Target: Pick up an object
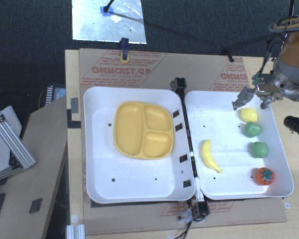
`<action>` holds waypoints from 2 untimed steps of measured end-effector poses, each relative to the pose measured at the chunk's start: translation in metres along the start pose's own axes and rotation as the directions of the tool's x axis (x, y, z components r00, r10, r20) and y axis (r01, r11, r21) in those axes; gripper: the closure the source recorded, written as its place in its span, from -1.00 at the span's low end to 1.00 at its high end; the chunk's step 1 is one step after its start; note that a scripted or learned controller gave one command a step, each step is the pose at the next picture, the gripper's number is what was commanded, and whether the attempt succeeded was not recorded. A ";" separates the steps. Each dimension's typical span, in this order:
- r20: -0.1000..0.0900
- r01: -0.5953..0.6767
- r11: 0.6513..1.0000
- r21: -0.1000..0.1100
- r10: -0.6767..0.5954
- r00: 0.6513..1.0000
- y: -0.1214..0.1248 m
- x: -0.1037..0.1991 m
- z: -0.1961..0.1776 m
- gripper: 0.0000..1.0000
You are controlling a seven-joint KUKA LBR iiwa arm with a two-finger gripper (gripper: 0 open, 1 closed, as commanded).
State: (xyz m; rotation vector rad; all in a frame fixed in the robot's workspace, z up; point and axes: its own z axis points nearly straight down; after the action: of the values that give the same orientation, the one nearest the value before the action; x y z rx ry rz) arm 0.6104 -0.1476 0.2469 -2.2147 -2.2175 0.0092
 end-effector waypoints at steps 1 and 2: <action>0.002 0.002 1.000 -0.011 -0.002 1.000 0.002 0.000 -0.007 -1.00; 0.000 0.000 1.000 -0.006 0.000 1.000 0.001 0.001 0.056 -1.00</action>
State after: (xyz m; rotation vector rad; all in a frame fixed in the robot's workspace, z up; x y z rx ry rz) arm 0.6107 -0.1460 0.1907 -2.2185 -2.2204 0.0028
